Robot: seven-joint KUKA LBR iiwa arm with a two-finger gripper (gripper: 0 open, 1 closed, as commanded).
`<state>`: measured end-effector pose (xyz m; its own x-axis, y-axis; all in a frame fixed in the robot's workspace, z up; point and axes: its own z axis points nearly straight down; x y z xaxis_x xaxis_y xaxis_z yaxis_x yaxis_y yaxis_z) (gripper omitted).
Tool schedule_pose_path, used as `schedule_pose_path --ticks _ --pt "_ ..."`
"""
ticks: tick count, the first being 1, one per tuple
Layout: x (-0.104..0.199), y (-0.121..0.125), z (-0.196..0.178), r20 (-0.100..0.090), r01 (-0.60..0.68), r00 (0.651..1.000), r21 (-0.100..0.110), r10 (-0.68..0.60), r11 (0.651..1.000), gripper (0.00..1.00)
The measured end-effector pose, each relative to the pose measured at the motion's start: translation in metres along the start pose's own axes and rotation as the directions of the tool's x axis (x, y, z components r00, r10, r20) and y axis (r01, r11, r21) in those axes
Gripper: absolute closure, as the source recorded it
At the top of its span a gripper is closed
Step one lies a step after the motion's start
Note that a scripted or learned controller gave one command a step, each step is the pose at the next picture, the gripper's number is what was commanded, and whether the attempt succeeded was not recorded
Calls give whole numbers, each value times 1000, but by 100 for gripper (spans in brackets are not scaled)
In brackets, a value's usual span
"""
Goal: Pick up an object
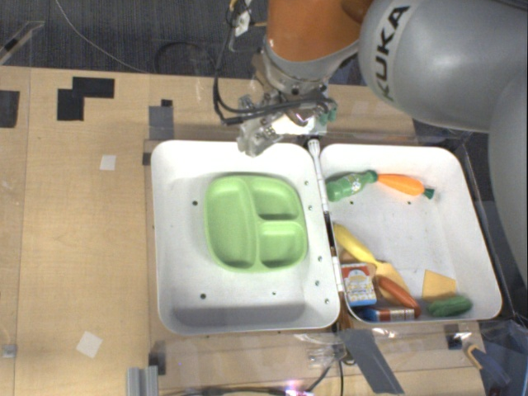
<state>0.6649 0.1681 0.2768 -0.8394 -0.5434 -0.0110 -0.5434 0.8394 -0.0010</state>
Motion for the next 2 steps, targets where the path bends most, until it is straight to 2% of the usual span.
schedule_pose_path --ticks 1,2 --pt "-31 40 3 2 40 999 -1 -40 999 100" --pt "-4 80 52 -4 42 999 -3 -42 999 100"
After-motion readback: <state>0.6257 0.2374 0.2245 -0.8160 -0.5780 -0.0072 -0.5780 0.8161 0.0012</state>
